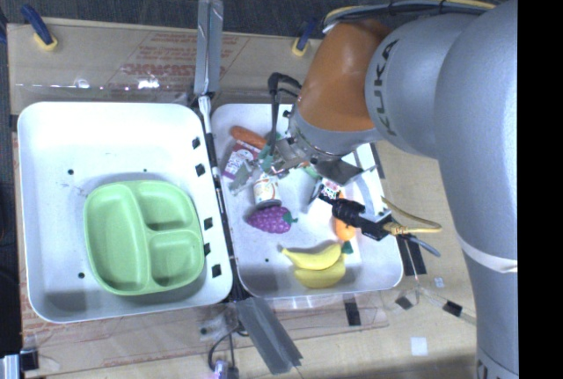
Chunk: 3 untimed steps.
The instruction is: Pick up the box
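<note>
The box [237, 164], a small purple and white pack, lies at the left side of the right bin [378, 276], close to the divider. My gripper [276, 154] hangs low over the bin's upper middle, just right of the box and above a small jar [264, 190]. The big grey and orange wrist covers the bin's upper right part. Nothing shows between the fingers.
An orange carrot-like piece [248, 137] lies behind the box. Purple grapes [270, 218], a banana [313, 257], an orange item [345, 232] and a small black and white piece [328, 190] share the right bin. The left bin [53, 131] holds a green divided plate [145, 236].
</note>
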{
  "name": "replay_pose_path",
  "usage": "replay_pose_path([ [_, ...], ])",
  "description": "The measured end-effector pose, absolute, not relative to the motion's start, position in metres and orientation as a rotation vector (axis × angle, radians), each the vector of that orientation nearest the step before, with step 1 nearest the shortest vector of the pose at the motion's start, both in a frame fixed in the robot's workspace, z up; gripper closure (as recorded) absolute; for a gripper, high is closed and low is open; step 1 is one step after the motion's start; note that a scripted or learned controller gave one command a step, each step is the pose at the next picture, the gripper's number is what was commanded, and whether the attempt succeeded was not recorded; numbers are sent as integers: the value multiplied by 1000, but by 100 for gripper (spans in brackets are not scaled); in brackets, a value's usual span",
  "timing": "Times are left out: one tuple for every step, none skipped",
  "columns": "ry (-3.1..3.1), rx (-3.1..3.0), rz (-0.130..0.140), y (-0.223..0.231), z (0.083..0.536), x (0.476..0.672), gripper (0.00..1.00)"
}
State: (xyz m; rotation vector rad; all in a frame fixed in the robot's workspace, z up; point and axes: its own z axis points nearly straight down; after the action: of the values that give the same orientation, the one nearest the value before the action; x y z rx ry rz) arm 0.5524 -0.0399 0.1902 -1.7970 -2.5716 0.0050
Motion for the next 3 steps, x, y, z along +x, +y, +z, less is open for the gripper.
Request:
replay_pose_path([
  [-2643,-1698,1,-12,192,565,0],
  [-2483,-1925,1,-41,268,572,0],
  [-2423,-1988,9,-106,139,580,0],
])
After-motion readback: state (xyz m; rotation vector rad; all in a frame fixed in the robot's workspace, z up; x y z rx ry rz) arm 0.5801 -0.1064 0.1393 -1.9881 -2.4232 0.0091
